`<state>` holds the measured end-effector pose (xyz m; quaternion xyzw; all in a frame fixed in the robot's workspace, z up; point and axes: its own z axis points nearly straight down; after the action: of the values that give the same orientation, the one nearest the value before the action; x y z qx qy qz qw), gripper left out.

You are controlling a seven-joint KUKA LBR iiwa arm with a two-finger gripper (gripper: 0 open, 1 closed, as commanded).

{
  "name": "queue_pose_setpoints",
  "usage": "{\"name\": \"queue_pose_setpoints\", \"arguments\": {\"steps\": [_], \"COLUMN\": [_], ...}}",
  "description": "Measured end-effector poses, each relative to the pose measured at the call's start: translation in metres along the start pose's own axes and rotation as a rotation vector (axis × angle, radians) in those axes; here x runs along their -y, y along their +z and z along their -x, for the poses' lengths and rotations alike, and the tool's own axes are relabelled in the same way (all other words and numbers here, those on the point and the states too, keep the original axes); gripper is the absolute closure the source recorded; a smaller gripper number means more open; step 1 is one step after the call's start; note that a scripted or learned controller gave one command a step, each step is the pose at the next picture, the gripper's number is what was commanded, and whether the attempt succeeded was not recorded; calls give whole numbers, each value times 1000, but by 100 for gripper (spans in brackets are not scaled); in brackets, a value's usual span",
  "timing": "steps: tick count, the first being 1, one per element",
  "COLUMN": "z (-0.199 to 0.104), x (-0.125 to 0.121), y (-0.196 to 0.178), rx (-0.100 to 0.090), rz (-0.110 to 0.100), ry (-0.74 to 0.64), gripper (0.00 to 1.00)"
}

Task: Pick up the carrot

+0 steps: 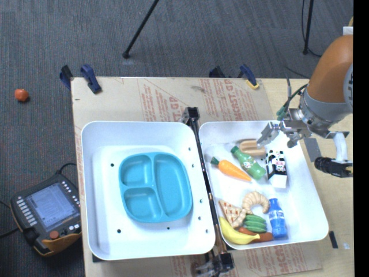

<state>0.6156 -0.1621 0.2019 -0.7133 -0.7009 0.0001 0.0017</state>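
Bench (138,97) with two shallow white bins side by side, seen from above at a slant. The left bin (104,137) holds a blue divided plate (154,187) with three compartments, lying flat near the bin's middle. The right bin (305,206) holds a scatter of toy foods. The carrot (232,168), orange with a green top, lies in the upper left part of the right bin, its green end pointing toward the wall between the bins and its tip toward the bin's middle. A green bottle (248,161) lies just beside the carrot on its right, tilted, with a hot dog bun (252,146) just above it. A black-and-white milk carton (277,167) stands to the right of the bottle. Toward the near edge lie a waffle (230,212), a croissant (256,200), a banana (237,234), a green vegetable (255,221) and a blue bottle (277,218), packed close together.

The arm's gripper (283,133) hangs over the upper right part of the right bin, above the bun and the milk carton and apart from the carrot. Its two fingers are spread, with nothing between them. The orange band of the arm (334,68) shows at the right edge.

An orange ball (21,94) lies on the carpet at far left, and a handheld control unit (45,213) sits on the floor beside the left bin.
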Motion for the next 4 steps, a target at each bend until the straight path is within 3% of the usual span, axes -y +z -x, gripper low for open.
{"name": "queue_pose_setpoints", "arguments": {"steps": [1, 2, 3, 4], "z": [-60, -71, -77, -158], "x": [10, 36, 81, 36], "y": [96, 105, 115, 14], "rx": [2, -1, 0, 0], "rz": [19, 29, -1, 2], "ry": [183, 212, 207, 317], "gripper": [0, 0, 0, 0]}}
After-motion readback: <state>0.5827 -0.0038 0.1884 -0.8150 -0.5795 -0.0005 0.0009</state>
